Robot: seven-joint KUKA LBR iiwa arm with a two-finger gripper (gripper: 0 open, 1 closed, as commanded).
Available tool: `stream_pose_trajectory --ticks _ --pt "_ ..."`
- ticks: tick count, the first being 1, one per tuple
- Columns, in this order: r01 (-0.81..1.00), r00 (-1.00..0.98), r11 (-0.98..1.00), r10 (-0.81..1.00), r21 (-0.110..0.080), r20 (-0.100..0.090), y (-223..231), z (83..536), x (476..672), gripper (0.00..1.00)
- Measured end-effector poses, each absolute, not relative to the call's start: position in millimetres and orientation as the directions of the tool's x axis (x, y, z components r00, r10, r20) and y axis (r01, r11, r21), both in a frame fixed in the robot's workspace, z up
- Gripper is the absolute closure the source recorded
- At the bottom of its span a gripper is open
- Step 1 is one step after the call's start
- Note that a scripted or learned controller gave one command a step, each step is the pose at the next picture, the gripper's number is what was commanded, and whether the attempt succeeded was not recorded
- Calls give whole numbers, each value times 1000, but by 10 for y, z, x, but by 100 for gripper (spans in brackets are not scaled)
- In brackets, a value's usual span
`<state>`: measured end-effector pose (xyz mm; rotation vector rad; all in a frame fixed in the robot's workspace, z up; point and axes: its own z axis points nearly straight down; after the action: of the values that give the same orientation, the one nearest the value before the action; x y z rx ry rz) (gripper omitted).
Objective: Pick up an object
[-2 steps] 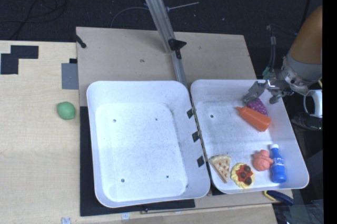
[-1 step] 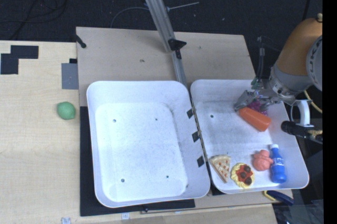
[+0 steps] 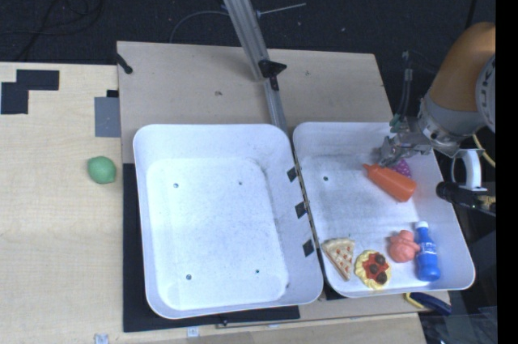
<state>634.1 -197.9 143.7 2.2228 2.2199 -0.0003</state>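
Arm (image 3: pixel 463 83) reached in from right, wrist angled down-left; tool (image 3: pixel 394 153) low in right bin (image 3: pixel 340 172), over carrot (image 3: pixel 391 181) top end. Tool state: cannot tell.

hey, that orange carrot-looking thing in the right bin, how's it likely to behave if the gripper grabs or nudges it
The orange carrot looks like a smooth moulded toy, so probably stiff and light. Its tapered, rounded body lies on its side on the right bin floor, so a nudge may roll or pivot it. The gripper sits at its thick end; a pinch there could slip on the glossy surface.
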Motion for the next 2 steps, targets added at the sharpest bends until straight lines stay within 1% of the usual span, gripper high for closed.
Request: stream_pose_trajectory --ticks 1,2 --pt "1000 0 0 1000 5 -1 -1929 2040 6307 100" --pt "1000 0 0 1000 0 0 -1928 2020 6307 100"
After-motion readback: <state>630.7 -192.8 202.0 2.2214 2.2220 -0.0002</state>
